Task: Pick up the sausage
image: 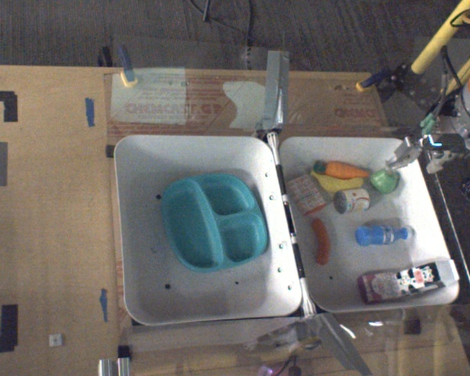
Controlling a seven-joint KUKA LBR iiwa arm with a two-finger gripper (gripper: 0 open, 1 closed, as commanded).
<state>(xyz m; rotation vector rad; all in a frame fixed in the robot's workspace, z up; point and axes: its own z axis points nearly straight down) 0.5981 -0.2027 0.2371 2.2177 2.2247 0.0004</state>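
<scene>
Legible markings, bench and both bins:

1. Cardboard panel (189, 100) behind the left bin: one line of large reddish block capitals, partly under a pale sheet; the letters cannot be read with certainty.
2. Same reddish print on the cardboard (352, 113) behind the right bin: too faint to read.
3. Dark carton (399, 282) in the right bin: black-and-white label, wording too small to read.
</scene>
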